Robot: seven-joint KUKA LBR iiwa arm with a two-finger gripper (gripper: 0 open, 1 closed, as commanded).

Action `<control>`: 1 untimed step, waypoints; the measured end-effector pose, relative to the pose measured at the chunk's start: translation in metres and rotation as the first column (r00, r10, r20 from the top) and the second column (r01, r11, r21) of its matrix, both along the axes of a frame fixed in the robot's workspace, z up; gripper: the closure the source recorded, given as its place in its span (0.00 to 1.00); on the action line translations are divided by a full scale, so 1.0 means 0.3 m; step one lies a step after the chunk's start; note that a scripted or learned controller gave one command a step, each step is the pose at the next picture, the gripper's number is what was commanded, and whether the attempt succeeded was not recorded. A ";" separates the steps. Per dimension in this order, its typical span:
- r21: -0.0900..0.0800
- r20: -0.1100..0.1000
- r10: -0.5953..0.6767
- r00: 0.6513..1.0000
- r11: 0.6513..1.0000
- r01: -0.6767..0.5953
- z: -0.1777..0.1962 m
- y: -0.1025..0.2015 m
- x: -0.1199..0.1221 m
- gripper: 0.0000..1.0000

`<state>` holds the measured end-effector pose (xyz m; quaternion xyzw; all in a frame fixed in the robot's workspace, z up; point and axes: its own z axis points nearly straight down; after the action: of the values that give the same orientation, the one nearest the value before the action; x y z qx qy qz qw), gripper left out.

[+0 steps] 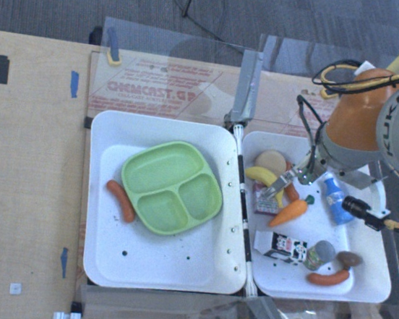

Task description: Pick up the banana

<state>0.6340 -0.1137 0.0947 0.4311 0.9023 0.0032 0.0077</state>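
The yellow banana lies in the right bin, near its upper left corner and just below a round tan bun. My gripper hangs low over the banana's right end, reaching down from the orange-banded wrist at the upper right. Part of the banana's right end is hidden beneath the gripper. Nothing is visibly lifted off the bin floor.
Crowding the gripper in the right bin are a carrot, a small printed packet, a blue bottle, a milk carton, a grey can and a sausage. The left bin holds a green divided plate and another sausage.
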 end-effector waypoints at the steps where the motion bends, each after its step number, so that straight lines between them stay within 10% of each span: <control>1: 0.005 -0.028 0.233 0.972 0.972 -0.233 -0.004 -0.012 0.095 0.00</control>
<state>0.6624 -0.1172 0.0934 0.3222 0.9466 -0.0014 -0.0059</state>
